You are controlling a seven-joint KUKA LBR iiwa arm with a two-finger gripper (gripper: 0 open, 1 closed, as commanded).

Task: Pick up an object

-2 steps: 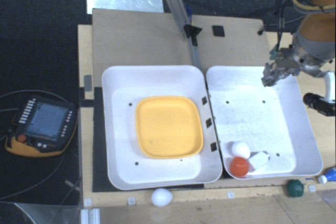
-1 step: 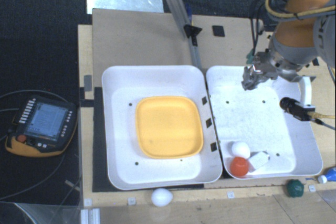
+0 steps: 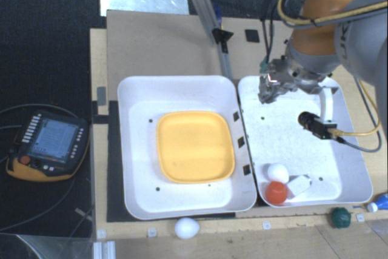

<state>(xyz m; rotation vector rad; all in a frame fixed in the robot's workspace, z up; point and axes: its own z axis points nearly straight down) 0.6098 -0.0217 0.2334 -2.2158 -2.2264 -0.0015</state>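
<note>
Jaws (image 3: 267,96): over right bin's (image 3: 354,158) far-left corner; I can't tell their state.
Objects: red ball (image 3: 277,192), white ball (image 3: 278,172) at near edge.
Risk: I expect an empty grab, targets well apart from jaws.

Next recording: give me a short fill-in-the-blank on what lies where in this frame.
1. The yellow plate lies in the ____ bin.
2. The red ball touches a ____ ball in the right bin.
3. The white egg lies ____ the bins, on the bench.
4. The gripper hovers over the ____ bin.

Missing words: left; white; outside; right
</note>
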